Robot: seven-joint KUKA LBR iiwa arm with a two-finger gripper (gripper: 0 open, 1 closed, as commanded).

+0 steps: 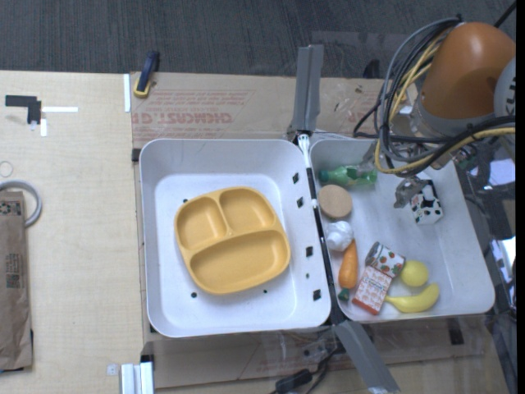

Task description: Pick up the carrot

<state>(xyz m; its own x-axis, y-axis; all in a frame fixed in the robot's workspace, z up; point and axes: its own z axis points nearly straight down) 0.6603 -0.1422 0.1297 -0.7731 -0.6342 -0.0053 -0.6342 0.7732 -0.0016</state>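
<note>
Two white bins sit side by side; the left bin [156,245] holds a yellow divided plate [233,239]; the gripper [408,192] hovers over the right bin [463,245], finger state unclear; the carrot [349,266] lies against that bin's left wall.

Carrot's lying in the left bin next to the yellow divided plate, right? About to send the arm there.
Not quite: the carrot lies in the right bin, against its left wall, just below the garlic. The yellow divided plate sits alone in the left bin. The camera view shows this.
</note>
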